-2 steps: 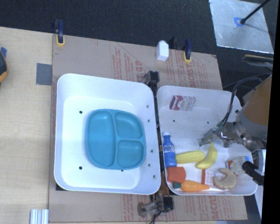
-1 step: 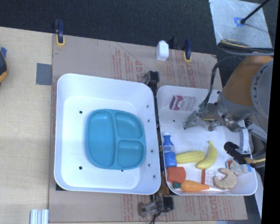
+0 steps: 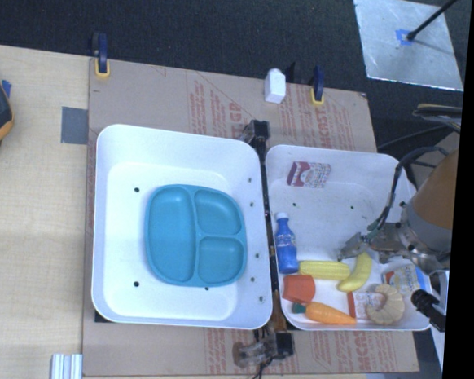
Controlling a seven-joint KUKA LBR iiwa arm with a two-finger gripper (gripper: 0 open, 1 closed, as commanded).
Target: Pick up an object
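Observation:
The right bin [image 3: 336, 172] holds several small objects. A blue bottle [image 3: 284, 243] lies by its left wall. A long yellow piece [image 3: 323, 269] and a yellow banana-like piece [image 3: 359, 273] lie mid-bin. Along the front edge sit a red block [image 3: 299, 288], an orange carrot [image 3: 330, 315] and a tan bagel-shaped item [image 3: 387, 305]. A white and red carton [image 3: 308, 175] rests at the back. My gripper [image 3: 360, 245] hangs low over the bin's right half, just above the top end of the banana-like piece. I see nothing held in it.
The left bin [image 3: 121, 159] carries a blue divided plate [image 3: 195, 235]. A small printed packet [image 3: 400, 279] lies near the right bin's right wall under the arm [image 3: 431, 208]. Clamps and a white block [image 3: 275, 84] stand at the cardboard's far edge.

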